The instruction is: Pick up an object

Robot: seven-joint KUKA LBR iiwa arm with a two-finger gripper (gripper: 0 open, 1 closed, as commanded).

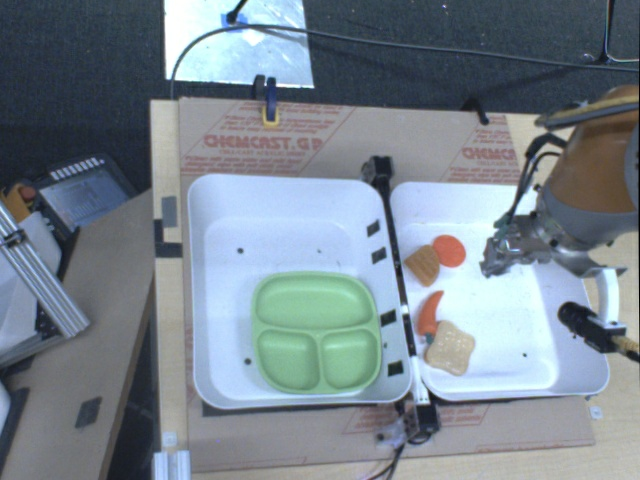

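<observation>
The grey metal gripper hangs over the right white bin, whether parted or closed I can't tell. Just left, the round orange-red piece touches the tan wafer near the dividing wall; bare floor lies below.

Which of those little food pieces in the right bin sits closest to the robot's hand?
The round orange piece. It lies just left of the hand, while the tan piece beside it, the orange-red wedge and the pale waffle-like piece all lie farther away.
</observation>
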